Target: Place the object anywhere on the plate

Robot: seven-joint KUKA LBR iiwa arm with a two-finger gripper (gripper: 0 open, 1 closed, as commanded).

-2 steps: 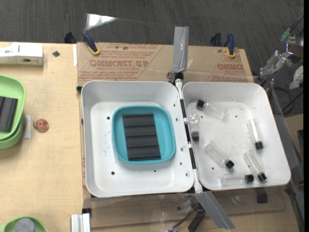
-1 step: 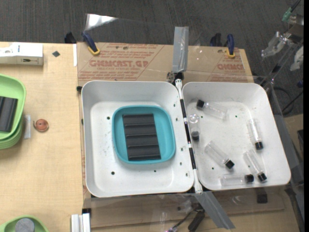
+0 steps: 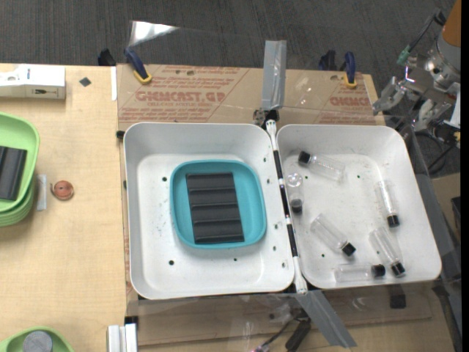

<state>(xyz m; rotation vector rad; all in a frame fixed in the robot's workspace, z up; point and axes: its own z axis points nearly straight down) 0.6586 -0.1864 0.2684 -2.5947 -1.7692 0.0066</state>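
Two shallow white bins sit side by side on the bench (image 3: 66,270). The left bin (image 3: 146,270) carries a teal plate (image 3: 253,196) at its centre, and a black ribbed insert (image 3: 214,207) lies on the plate. The right bin (image 3: 418,196) holds several clear vials with black caps: one vial (image 3: 320,165) at about 11 o'clock of that bin, one (image 3: 386,204) at 3 o'clock, one (image 3: 333,237) near the centre, and a cluster (image 3: 381,262) at about 5 o'clock, close to the rim. A further small vial (image 3: 294,193) lies at 9 o'clock, just beside the divider between the bins. The gripper (image 3: 403,94) hangs at the 1 o'clock corner outside the right bin, well apart from every vial; whether its jaws are apart or together I cannot tell.
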